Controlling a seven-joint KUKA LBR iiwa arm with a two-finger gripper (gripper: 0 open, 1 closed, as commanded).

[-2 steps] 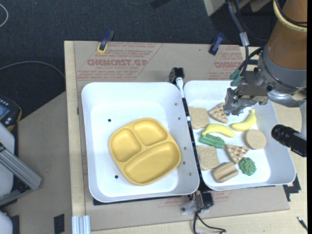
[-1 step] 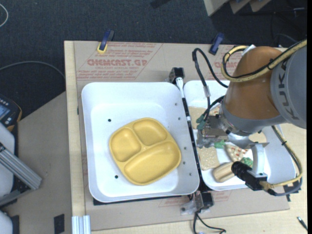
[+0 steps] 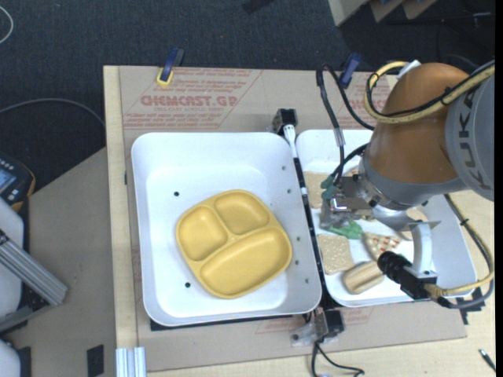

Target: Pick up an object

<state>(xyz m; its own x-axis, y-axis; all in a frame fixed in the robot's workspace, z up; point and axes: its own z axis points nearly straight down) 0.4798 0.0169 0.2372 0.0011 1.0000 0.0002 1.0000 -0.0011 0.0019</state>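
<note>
The arm (image 3: 416, 132) is reaching in from the right and hanging low over the right bin (image 3: 456, 269), its orange band covering much of that bin's upper half. The end effector (image 3: 339, 203) is sitting at the bin's left side, close to the divider between the two bins; whether it is spread or closed I cannot tell, since the metal parts are crowding together under the wrist. Just below it a green object (image 3: 346, 230) is lying on the bin floor, looking as if it is touching or nearly touching the end effector, though nothing is visibly being gripped.

Further down in the right bin a speckled beige square (image 3: 333, 251) is lying flat, a tan cylinder (image 3: 361, 276) is resting near the front edge, and a patterned wedge-shaped piece (image 3: 383, 244) is lying between them and the arm.

The left bin (image 3: 157, 179) is holding a yellow divided plate (image 3: 233, 242) with three compartments, sitting slightly askew near the middle.

Both bins are resting on the tabletop (image 3: 196, 96).
</note>
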